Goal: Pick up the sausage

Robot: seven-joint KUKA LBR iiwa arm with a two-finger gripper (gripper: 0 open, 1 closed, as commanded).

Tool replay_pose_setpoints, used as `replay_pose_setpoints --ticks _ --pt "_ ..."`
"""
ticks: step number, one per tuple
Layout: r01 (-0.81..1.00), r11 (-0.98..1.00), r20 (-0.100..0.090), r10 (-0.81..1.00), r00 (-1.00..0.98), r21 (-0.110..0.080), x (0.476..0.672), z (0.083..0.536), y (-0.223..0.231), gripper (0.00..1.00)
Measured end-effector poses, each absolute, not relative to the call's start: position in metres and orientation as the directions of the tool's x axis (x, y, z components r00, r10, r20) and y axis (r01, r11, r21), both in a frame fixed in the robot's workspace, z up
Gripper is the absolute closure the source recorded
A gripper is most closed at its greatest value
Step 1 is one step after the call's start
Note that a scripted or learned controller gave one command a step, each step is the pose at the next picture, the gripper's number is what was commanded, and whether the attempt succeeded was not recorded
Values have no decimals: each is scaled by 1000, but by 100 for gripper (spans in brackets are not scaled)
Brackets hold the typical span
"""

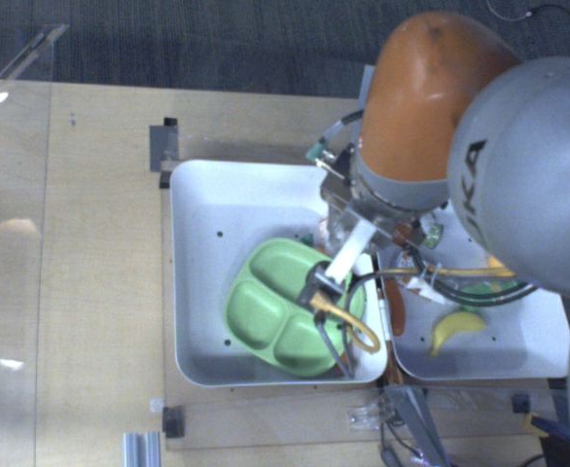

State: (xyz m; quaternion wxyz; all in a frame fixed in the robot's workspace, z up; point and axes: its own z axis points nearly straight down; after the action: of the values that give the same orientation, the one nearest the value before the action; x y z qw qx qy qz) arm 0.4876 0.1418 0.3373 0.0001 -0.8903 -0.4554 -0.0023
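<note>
The sausage (395, 311) is a small reddish-brown piece lying lengthwise in the right bin (518, 363), close against its left wall. My gripper (338, 346) reaches down over the left bin (207, 261), above the right side of a green divided plate (275, 314). It is to the left of the sausage, across the wall between the two bins. The large grey arm with its orange band (431, 95) hides much of the right bin and the back right corner of the left bin.
A yellow banana (456, 328) lies in the right bin, just right of the sausage. Cables (450, 285) hang from the wrist over that bin. The green plate fills the front right of the left bin; bare white floor shows at its back left.
</note>
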Motion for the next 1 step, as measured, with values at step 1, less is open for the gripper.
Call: replay_pose_setpoints --ticks 1 --pt "777 -630 0 777 630 -1 559 212 99 100"
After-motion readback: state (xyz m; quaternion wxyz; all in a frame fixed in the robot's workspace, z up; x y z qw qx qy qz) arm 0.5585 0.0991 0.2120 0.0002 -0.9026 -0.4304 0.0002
